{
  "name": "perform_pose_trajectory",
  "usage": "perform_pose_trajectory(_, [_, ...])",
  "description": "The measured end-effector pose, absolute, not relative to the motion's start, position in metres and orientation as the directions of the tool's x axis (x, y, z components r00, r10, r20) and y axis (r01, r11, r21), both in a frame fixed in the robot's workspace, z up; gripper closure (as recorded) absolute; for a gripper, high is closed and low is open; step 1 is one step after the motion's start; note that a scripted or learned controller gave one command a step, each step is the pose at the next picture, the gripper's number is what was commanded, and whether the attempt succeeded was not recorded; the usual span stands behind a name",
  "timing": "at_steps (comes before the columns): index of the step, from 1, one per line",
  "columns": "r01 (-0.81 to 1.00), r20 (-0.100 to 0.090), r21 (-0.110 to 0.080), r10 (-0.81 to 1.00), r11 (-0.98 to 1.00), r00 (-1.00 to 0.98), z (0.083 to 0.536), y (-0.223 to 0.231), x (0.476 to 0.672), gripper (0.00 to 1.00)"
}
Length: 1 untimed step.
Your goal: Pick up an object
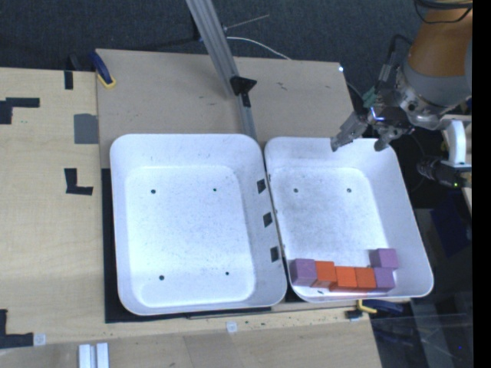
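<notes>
Landmark: the right bin, the white tray nearer the arm; every place below is told from it.
Gripper: the gripper hangs over the right bin's far rim, near its far right corner, its two fingers spread apart with nothing between them.
Objects: a row of blocks lies against the right bin's near wall, filling its near right corner.
Row make-up: a purple block at the row's left end, orange blocks in the middle, purple blocks stacked or bunched at the right end; I cannot tell whether one rests on another.
Direction: the blocks lie straight across the right bin from the gripper, far rim to near wall, well apart from it.
Long axis: the row runs along the near wall, crosswise to the gripper's likely line of travel.
Edges: the blocks touch or nearly touch the near wall and one another, so a finger has little room on the wall side or between neighbours.
Open room: the right bin's floor between gripper and row is bare, and the row's left purple block has free floor to its left and on the far side.
Judgement: that left end block looks the easiest to grasp.
Neighbour: the left bin adjoins the right bin's left wall.
</notes>
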<state>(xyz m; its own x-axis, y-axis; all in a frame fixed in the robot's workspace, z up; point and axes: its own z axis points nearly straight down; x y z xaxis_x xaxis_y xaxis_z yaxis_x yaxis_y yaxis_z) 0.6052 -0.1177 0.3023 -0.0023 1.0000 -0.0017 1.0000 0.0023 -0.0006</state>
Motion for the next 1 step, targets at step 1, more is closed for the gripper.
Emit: perform_pose_trajectory(1, [1.000,0.000,-0.010,1.000,-0.003,0.003,0.1275,-0.2085,0.5554,0.00])
